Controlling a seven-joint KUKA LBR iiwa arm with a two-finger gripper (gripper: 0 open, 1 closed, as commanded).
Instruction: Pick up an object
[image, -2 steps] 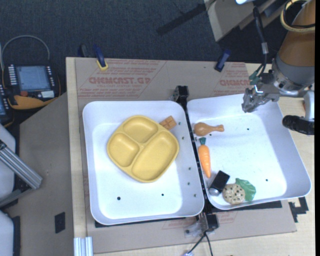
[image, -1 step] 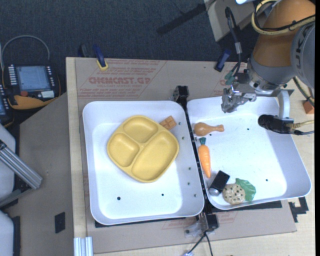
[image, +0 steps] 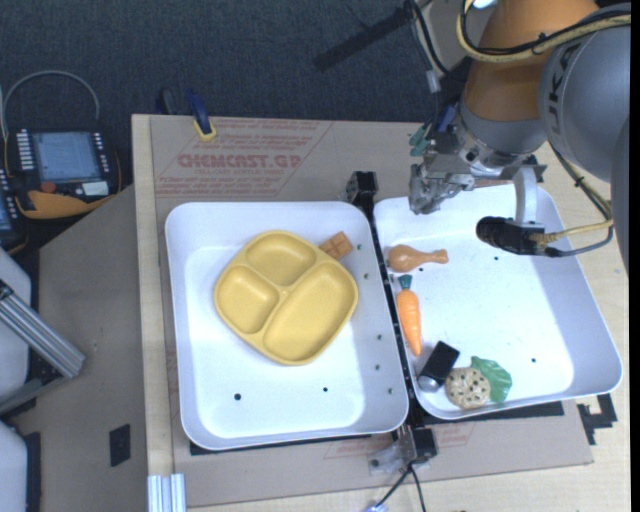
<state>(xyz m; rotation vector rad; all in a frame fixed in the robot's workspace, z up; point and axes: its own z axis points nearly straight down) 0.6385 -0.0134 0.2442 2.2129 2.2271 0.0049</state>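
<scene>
The surface (image: 250, 150) is a pale brown board printed with faint red lettering, filling the middle of the frame over a dark blue-grey carpeted floor (image: 200, 50); the left bin (image: 190, 330) sits at centre and the right bin (image: 560, 330) just beside it toward the right edge, their inner rims touching along a black strip. The arm (image: 540, 70) comes down from the upper right corner, grey with an orange band, and is cut off by the top and right edges of the frame. A yellow divided plate (image: 285, 297) lies tilted in the left bin, taking up most of its upper half; a small brown block (image: 336, 244) rests at the plate's upper right corner, partly tucked against it. At the far left edge a handheld control pendant (image: 60, 165) with a lit screen lies on the floor, its cable looping above it. The pincer (image: 432, 195) hangs over the upper left corner of the right bin, holding nothing, and whether it is spread or closed cannot be told at this slant. Along the right bin's left side, from upper to lower: a toy drumstick (image: 415, 258), a toy carrot (image: 409, 318), a small black block (image: 438, 360), then a cookie (image: 463, 388) touching a green leaf piece (image: 494, 376); the cookie's markings are too small to make out.
</scene>
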